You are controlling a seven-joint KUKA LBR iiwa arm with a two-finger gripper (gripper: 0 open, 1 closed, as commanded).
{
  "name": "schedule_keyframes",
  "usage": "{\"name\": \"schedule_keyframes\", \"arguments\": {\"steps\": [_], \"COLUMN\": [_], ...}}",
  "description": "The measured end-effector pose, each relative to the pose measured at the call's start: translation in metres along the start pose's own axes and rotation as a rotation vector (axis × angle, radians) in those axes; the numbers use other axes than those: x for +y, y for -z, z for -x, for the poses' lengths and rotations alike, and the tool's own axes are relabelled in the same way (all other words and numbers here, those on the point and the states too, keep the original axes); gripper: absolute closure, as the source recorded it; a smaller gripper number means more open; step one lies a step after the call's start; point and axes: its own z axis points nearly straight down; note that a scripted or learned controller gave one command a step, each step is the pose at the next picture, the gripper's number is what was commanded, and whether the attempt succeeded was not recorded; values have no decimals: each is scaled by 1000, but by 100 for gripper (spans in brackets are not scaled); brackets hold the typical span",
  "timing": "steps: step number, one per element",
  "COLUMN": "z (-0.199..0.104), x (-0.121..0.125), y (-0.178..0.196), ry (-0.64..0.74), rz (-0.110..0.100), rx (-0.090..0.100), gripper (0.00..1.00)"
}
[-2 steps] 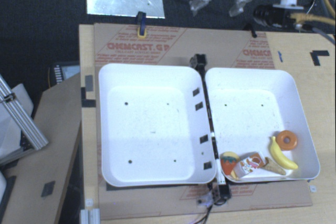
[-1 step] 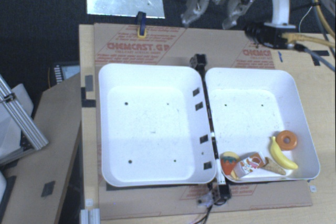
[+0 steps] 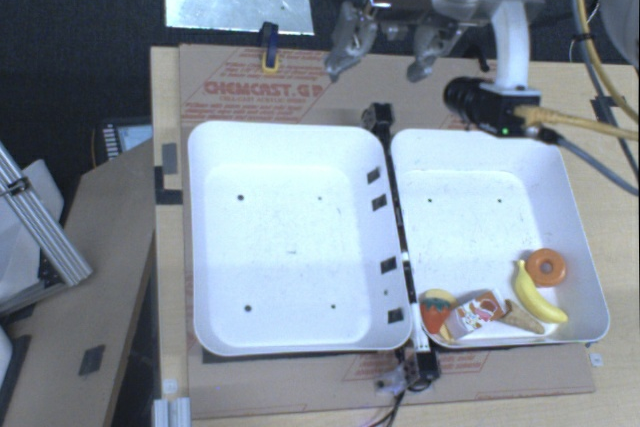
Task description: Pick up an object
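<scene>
The gripper (image 3: pixel 383 52) hangs above the bench behind both bins, its two fingers spread apart with nothing between them — while the banana (image 3: pixel 535 294), orange ring (image 3: pixel 546 266) and small packet (image 3: pixel 474 314) lie clustered in the right bin's (image 3: pixel 470 200) near corner.

Two white bins (image 3: pixel 290 165), dotted with small dark holes. Yellow banana (image 3: pixel 535 300). Orange ring-shaped object (image 3: pixel 546 266). Red-and-white packet (image 3: pixel 474 314). Orange-red rounded item (image 3: pixel 437 310). Tan table (image 3: pixel 100 315); brown cardboard (image 3: pixel 250 90) printed in red lettering. Silver-grey pincer (image 3: pixel 384 55).
</scene>
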Motion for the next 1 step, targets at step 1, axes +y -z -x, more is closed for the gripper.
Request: {"name": "schedule_keyframes", "arguments": {"steps": [1], "z": [-20], "x": [-43], "y": [0], "ry": [0], "rz": [-1], "rx": [0], "gripper": [0]}}
